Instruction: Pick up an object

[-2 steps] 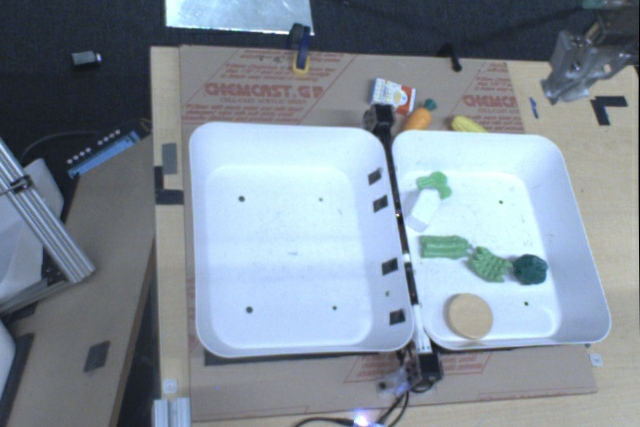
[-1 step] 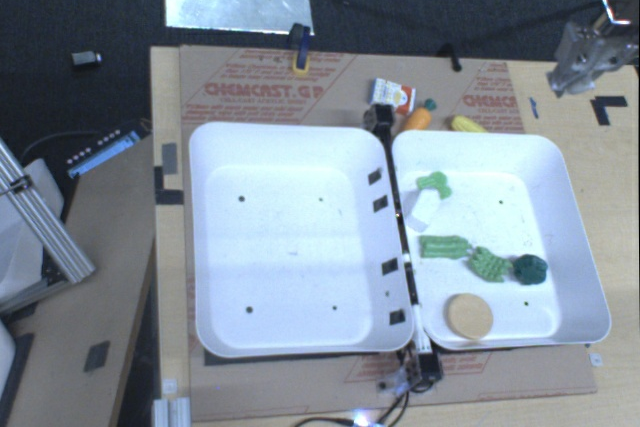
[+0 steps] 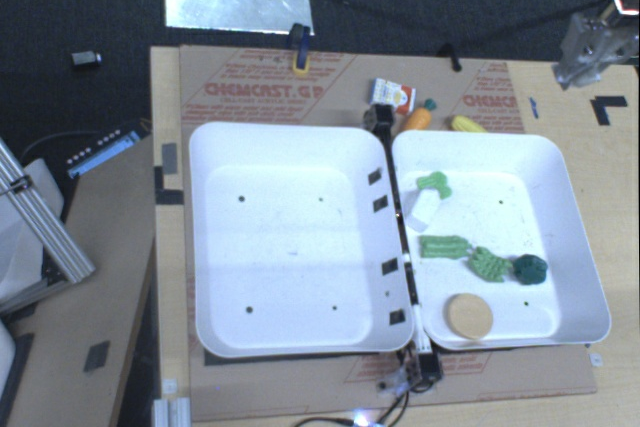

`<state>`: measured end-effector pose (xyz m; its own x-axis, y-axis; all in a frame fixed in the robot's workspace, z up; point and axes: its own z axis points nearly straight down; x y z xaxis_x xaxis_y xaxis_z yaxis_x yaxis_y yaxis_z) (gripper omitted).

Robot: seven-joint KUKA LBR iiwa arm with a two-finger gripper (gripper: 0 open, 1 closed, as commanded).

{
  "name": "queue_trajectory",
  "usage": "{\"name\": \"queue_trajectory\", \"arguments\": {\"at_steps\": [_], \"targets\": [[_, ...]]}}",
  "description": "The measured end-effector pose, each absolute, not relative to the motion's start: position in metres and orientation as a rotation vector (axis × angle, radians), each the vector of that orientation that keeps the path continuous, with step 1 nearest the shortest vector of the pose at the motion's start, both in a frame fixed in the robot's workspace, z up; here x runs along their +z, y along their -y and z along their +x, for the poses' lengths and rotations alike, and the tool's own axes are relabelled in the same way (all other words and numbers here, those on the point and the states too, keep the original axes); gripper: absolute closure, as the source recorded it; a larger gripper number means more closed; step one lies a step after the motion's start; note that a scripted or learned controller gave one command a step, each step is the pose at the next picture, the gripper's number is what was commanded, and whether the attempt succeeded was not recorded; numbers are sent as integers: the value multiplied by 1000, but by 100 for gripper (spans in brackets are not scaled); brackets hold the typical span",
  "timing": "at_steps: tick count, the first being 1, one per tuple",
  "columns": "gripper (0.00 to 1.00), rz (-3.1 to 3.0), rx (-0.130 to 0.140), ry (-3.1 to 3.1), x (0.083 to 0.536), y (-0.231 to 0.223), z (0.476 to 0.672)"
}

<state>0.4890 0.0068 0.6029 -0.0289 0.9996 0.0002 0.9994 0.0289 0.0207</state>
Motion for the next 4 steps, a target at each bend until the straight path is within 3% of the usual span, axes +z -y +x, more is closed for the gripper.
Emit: {"name": "queue_trajectory", "arguments": {"at_steps": [4], "targets": [[100, 2162, 37, -2248, 648, -5, 490]]}}
